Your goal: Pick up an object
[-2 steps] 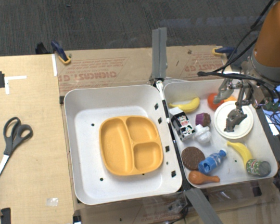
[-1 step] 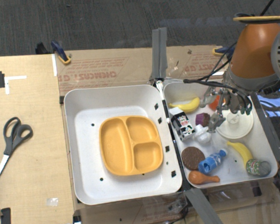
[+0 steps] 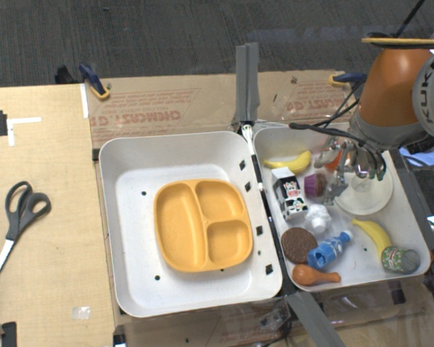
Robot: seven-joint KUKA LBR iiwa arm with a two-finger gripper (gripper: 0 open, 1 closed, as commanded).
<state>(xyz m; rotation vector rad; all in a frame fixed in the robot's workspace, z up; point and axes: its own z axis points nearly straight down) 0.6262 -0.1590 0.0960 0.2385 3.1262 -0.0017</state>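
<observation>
Gripper [image 3: 338,168] hangs over the right bin [image 3: 413,213] at centre right of the frame, close above a purple object [image 3: 314,184]; whether it is open or closed cannot be told. A banana [image 3: 289,161] lies just left.

Two white bins of smooth, slightly glossy plastic sit side by side. The left bin [image 3: 125,236] holds a matt orange plastic divided plate [image 3: 203,225]. The right bin [image 3: 413,213] holds small items: two smooth yellow bananas, one far [image 3: 289,161] and one near [image 3: 374,233], that look like plastic; a clear, shiny bottle [image 3: 329,249] with a blue cap; a rough-looking brown disc [image 3: 299,243]; and a printed cardboard-like box [image 3: 291,195]. The bench [image 3: 47,295] at left is pale, matt wood. Brown cardboard [image 3: 167,113] with printed red lettering lies behind the bins. Scissors [image 3: 15,222] have matt black handles and shiny metal blades. The arm's orange band [image 3: 393,88] is smooth and glossy.
</observation>
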